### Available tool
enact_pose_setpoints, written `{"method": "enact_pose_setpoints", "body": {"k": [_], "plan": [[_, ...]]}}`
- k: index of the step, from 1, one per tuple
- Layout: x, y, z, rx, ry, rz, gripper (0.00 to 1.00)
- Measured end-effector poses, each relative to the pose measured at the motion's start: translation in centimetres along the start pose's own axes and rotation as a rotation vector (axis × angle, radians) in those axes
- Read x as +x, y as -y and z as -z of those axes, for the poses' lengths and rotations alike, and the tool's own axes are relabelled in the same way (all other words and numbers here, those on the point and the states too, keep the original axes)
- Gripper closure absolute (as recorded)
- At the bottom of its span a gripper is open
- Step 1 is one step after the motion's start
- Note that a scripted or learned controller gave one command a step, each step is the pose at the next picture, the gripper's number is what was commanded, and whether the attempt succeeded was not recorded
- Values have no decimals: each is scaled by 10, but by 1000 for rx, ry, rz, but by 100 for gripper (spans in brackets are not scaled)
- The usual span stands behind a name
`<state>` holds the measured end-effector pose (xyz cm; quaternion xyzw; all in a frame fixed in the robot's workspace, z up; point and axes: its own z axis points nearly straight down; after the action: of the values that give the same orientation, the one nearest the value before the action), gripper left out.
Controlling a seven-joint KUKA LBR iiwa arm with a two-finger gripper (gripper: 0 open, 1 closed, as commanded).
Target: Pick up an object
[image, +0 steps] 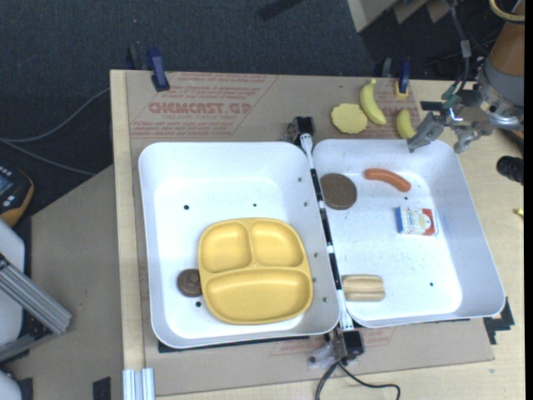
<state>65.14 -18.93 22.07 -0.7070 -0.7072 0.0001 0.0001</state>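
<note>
Blue clamps (156,67) on cardboard sheet (200,107); cable (50,132) on dark carpet

The pincer (439,134) hangs spread over the right bin's (466,248) far edge, above the sausage (387,178).

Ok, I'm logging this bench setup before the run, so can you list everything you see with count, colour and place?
bins: 2, white, side by side on the bench
divided plate: 1, yellow, left bin, near front
small brown disc: 1, brown, left bin, touching the plate's left edge
round brown patty: 1, brown, right bin, by the left wall
sausage: 1, orange-red, right bin, toward the back
small packet: 1, white with red and blue, right bin, middle
bread roll: 1, tan, right bin, front left
bananas: 2, yellow, on the bench behind the right bin
yellow slice: 1, yellow, beside the bananas
clamps: 2, blue, back edge of the board
gripper: 1, grey metal, over the right bin's back right corner
</note>
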Motion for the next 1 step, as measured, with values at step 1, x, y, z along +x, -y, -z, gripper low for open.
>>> {"method": "enact_pose_setpoints", "body": {"k": [1], "plan": [[13, 10, -109, 10, -3, 1, 0]]}}
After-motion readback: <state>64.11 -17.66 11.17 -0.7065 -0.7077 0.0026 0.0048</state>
